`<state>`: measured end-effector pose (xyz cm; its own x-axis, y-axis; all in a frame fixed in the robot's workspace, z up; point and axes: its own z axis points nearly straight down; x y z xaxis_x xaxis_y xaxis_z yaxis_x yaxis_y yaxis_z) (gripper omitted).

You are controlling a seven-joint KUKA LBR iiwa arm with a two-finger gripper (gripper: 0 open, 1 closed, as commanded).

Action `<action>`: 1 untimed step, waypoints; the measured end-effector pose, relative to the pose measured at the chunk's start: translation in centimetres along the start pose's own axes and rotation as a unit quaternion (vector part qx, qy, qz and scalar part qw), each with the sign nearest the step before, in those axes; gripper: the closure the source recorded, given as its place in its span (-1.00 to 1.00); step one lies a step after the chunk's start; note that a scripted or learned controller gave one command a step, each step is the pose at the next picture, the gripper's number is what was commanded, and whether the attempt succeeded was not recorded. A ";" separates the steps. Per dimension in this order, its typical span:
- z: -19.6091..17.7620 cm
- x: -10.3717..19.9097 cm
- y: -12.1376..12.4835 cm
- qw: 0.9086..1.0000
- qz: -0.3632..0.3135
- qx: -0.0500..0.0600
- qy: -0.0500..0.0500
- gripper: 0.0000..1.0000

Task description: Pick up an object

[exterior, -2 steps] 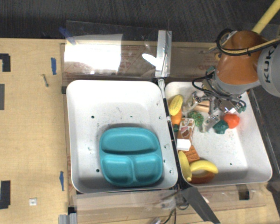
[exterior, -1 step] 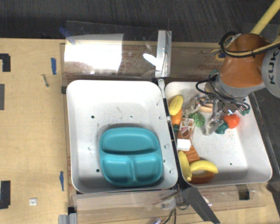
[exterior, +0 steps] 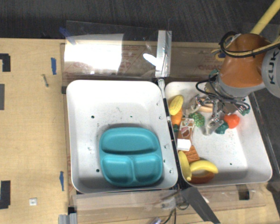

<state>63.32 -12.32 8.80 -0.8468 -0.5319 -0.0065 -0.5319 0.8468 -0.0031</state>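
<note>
**Two bins, one tray, a pile of small toy food**

Two white bins are seen side by side. One teal tray (exterior: 130, 156) is laid in the left bin (exterior: 79, 97). In the right bin (exterior: 252, 157), two bananas (exterior: 198, 167), one yellow corn (exterior: 176, 104) and one orange piece (exterior: 232, 121) can be counted. The gripper (exterior: 215, 121) is lowered among the toys; how far it's spread, or what's held, can't be made out.
</note>
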 end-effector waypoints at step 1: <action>0.0 0.0 0.0 1.000 0.000 0.000 0.000 -1.00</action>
<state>63.32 -12.32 8.80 -0.8467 -0.5320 -0.0065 -0.5320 0.8468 -0.0031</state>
